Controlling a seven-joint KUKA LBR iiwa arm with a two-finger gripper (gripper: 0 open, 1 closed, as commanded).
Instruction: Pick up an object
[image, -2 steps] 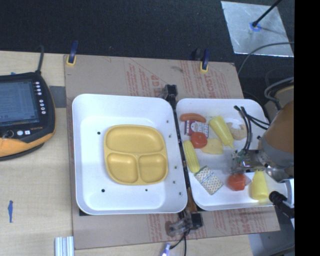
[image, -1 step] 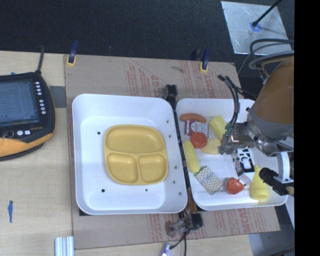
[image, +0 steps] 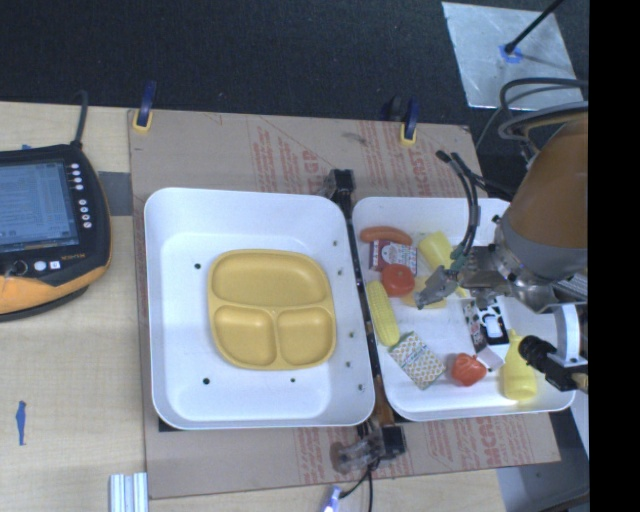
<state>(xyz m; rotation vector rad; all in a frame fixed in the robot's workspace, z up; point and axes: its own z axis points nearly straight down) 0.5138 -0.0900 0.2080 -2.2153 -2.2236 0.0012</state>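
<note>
Grey arm (image: 545, 215) reaching in (from right), gripper (image: 437, 290) low over right bin (image: 400, 400)

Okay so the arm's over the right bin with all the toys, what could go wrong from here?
The gripper hangs over a crowded patch: the red tomato, corn cob and yellow block lie close together, so it might nudge or catch two. The corn lies near the bin wall, which may block a finger.

Small toys lie loose in the right bin (image: 400, 408): corn cob (image: 381, 312), tomato (image: 467, 369), yellow bottle (image: 518, 375).
</note>
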